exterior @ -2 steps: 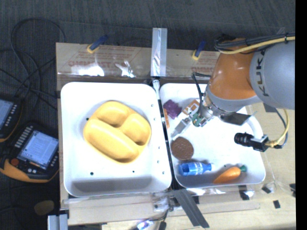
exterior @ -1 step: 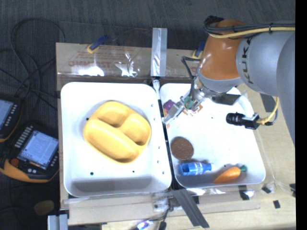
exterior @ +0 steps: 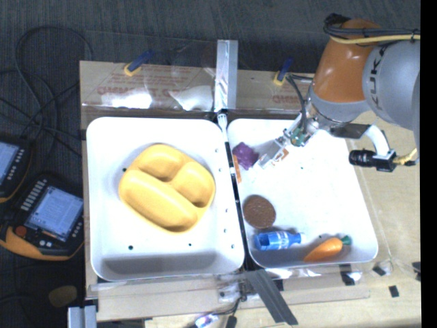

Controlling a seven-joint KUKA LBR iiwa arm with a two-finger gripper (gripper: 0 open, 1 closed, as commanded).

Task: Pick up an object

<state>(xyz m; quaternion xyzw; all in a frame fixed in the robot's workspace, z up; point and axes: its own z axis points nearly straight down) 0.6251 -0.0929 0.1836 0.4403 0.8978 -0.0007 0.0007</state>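
Overhead, gripper (exterior: 274, 154) low in right bin (exterior: 355, 183), upper left part, just beside purple block (exterior: 244, 155); finger state cannot be told. Brown disc (exterior: 259, 211), blue bottle (exterior: 278, 239), carrot (exterior: 326, 248) near front wall. Yellow bananas (exterior: 166, 186) in left bin (exterior: 102, 203)

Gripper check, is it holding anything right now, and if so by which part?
Nothing shows held. The gripper hangs over the right bin, just beside the purple object, which lies on the bin floor.
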